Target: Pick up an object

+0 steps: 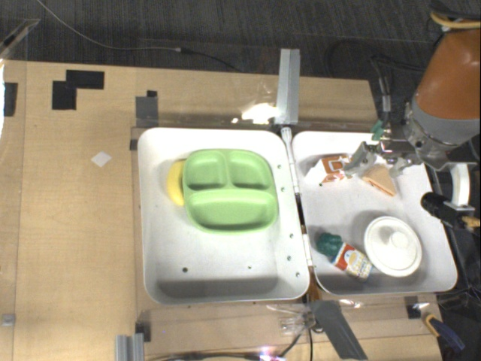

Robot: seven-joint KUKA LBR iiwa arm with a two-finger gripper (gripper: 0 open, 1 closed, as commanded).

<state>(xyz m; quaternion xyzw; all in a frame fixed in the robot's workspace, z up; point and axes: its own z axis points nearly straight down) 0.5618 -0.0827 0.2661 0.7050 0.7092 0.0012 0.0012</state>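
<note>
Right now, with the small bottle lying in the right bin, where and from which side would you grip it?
Grip the small bottle across its red-and-white body, coming straight down from above. It lies flat on its side, teal cap pointing up-left, so the narrow width suits the fingers. The white bowl sits close on its right, so set the fingers along the bottle's free flanks.

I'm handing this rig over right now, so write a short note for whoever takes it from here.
Gripper: low over the far end of the right bin, above a tan wedge and a brown packet; grip state unreadable.
Right bin also has a white lidded bowl and a small bottle with a green cap.
Left bin: green divided plate over a yellow object.
Done: nothing visibly lifted. Left: pick one object.
</note>
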